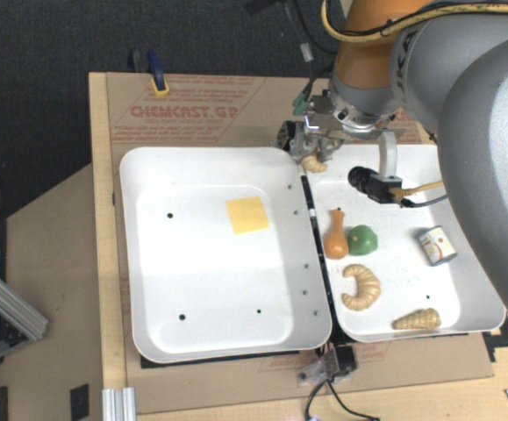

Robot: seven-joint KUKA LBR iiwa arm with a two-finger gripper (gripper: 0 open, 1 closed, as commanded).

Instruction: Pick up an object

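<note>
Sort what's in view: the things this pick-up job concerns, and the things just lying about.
Job: gripper; tan piece beside it; orange drumstick; green lump; croissant; long roll; small box; yellow square.
Lying about: blue clamp; cardboard sheet; metal rail.

Flat yellow square (pixel 247 215) lies alone in left bin (pixel 148 261), toward its far right part. Right bin (pixel 403 279): orange drumstick-shaped piece (pixel 335 237) along the dividing edge, narrow end up-frame, with green round item (pixel 361 239) just beside it and curled tan croissant (pixel 361 286) below. Long tan pastry (pixel 416 320) near front rim, small white-grey box (pixel 435 245) tilted at right, small tan lump (pixel 316 164) at far left corner.
</note>
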